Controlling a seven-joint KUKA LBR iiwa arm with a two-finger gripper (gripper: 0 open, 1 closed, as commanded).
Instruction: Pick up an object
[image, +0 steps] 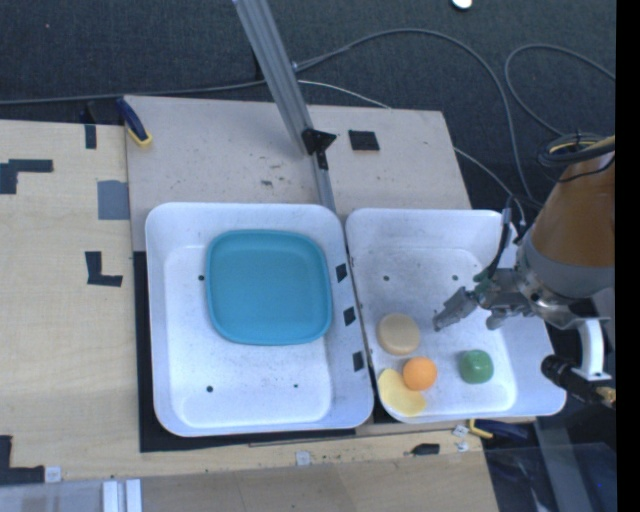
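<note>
The right bin (420, 240) holds a beige round piece (399, 333), an orange ball (419, 374), a yellow piece (398, 399) partly under the ball, and a green piece (476, 366). My gripper (468, 319) hangs over this bin's right half, just above the green piece and to the right of the beige one. It is open, its fingers spread apart with nothing between them. One fingertip (441, 320) points toward the beige piece.
A blue square plate (268, 286) lies in the left bin (180, 390). A metal pole (290, 90) slants up from the divide between the bins. Cables (480, 70) run across the dark floor behind the bench.
</note>
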